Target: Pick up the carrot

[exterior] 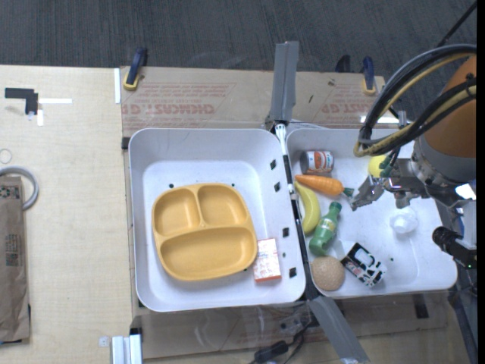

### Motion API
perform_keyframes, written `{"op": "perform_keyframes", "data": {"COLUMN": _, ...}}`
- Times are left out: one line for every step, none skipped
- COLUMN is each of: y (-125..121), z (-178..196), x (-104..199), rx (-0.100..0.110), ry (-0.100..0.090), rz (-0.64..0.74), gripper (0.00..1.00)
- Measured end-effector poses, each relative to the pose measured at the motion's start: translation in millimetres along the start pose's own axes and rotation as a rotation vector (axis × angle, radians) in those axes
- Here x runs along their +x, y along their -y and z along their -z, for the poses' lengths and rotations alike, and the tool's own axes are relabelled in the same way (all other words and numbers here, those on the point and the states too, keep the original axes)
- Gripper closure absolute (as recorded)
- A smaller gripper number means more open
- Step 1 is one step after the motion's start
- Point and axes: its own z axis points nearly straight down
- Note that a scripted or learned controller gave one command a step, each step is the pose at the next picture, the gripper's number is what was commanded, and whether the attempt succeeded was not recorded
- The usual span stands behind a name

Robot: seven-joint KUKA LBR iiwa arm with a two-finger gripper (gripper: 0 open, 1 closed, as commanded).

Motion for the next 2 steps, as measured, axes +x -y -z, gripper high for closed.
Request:
{"op": "perform_keyframes", "data": {"y": -26, "z": -27, "x": -32, "rx": -0.001, "ry": 0.000, "rz": 0.185, "gripper": 0.00}}
{"op": "perform_keyframes", "data": {"y": -70, "z": -66, "x": -14, "rx": -0.004, "ry": 0.001, "rz": 0.469, "gripper": 0.00}}
